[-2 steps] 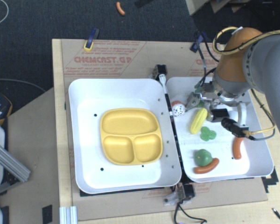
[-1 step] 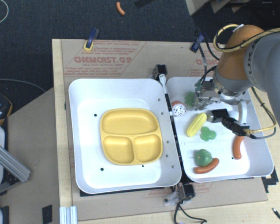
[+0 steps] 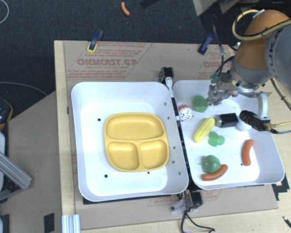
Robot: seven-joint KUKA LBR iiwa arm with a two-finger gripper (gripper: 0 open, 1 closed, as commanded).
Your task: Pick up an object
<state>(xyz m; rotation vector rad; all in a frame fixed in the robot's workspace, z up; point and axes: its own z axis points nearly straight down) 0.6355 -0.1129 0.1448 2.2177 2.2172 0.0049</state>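
While parked at 12 o'clock of right bin (image 3: 271,171), gripper (image 3: 214,99) hung just beside green knobbly toy (image 3: 200,103); claw state unreadable. Corn cob (image 3: 203,129) at 6 o'clock of toy.

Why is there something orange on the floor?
A small orange piece, shaped like a little sausage, lies on the dark floor beyond the bench, far from the other toys in the right bin. I can't tell how it got there.

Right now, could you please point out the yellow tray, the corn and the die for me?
yellow tray (image 3: 135,141): camera view, on the ridge between its compartments.
corn (image 3: 203,129): camera view, middle of the cob.
die (image 3: 185,114): camera view, its top face.
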